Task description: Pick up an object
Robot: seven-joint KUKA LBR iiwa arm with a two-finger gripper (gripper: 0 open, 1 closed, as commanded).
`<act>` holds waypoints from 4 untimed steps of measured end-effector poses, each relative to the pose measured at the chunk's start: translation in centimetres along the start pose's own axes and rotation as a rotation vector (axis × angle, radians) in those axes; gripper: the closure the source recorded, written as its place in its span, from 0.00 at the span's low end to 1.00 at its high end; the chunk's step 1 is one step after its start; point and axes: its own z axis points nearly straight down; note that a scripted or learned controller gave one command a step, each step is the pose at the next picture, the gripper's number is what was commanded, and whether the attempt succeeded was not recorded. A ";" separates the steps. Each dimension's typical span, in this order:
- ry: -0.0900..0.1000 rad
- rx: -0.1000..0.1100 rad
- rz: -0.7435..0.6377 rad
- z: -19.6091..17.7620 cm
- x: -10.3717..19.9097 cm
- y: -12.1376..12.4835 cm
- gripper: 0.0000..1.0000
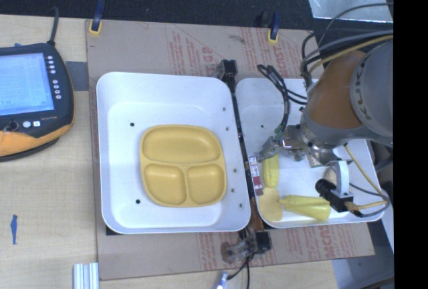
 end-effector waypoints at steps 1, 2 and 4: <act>0.001 0.001 0.000 0.0 -0.1 -0.7 0.00; 0.000 0.000 -0.001 0.0 -0.1 -2.4 0.00; 0.002 -0.005 -0.001 -10.1 6.3 -3.0 1.00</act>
